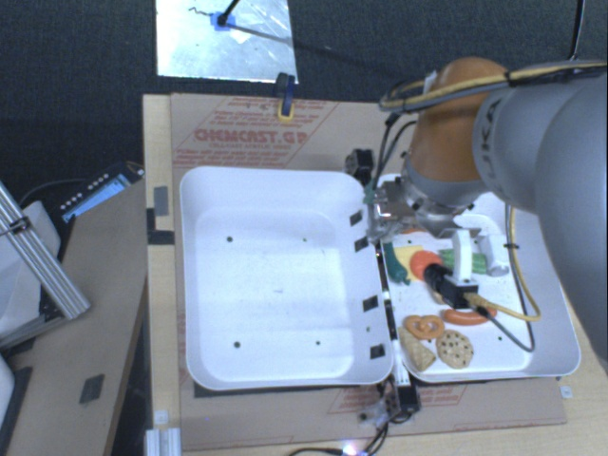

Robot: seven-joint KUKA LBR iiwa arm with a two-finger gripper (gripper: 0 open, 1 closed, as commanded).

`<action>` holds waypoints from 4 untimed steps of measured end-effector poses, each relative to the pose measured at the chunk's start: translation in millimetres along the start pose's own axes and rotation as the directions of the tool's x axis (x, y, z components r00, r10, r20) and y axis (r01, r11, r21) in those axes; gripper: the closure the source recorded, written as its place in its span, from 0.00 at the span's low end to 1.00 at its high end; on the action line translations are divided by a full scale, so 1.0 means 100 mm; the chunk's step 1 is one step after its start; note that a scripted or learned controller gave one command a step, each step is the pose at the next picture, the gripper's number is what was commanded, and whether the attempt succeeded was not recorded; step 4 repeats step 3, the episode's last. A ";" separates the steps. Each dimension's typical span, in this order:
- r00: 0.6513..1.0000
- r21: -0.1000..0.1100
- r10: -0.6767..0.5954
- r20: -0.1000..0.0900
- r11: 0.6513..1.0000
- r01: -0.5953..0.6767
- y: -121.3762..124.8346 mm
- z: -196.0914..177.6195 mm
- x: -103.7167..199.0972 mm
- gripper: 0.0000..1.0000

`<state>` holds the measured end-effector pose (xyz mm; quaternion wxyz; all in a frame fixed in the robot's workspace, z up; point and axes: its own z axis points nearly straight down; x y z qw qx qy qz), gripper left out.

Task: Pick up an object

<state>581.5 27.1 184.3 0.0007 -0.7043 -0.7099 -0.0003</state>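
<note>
While the gripper hung low over the shallow white right-hand bin, its opening and hold could not be told; the round brown speckled cookie and orange-red sausage lay on the bin floor, so the pick was judged not yet done.

Small food-looking bits all lie in the right bin, lower right of the frame: a chip cookie touching a tan chunk, a pretzel just above, an orange sausage lying flat, and a yellow piece beside a green piece higher up.
</note>
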 end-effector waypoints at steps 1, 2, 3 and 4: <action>1.000 -0.010 -0.001 -0.001 1.000 0.001 0.64 -0.34 0.46 1.00; 1.000 -0.001 -0.004 -0.002 1.000 0.004 0.88 0.32 1.38 1.00; 1.000 0.002 0.001 0.001 1.000 -0.001 0.85 1.04 1.75 1.00; 1.000 0.002 0.001 0.001 1.000 -0.001 0.85 1.04 1.75 1.00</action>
